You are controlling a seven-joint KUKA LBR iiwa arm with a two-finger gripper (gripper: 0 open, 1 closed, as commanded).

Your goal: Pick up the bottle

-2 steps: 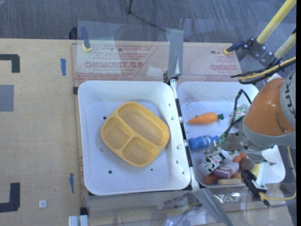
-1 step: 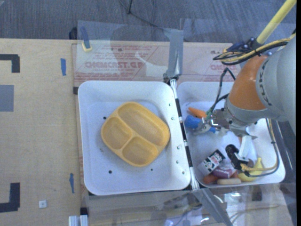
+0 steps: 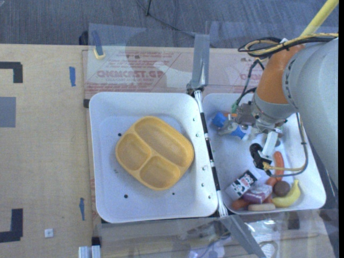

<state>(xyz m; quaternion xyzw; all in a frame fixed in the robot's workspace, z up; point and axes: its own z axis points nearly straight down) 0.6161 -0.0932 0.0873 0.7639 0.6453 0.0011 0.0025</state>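
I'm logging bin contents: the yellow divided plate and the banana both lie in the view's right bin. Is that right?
Not quite. The camera view shows the yellow divided plate in the view's left bin, not the right one. The banana does lie in the right bin.

Item count:
- White bins: two, left bin (image 3: 98,160) and right bin (image 3: 228,156).
- Yellow divided plate (image 3: 155,152): one.
- Blue bottle (image 3: 220,120): one.
- Banana (image 3: 288,195): one.
- Black-and-white carton (image 3: 243,185): one.
- Carrot (image 3: 278,160): one.
- Pink packet (image 3: 258,193): one.
- Smaller items beside the banana: count unclear.
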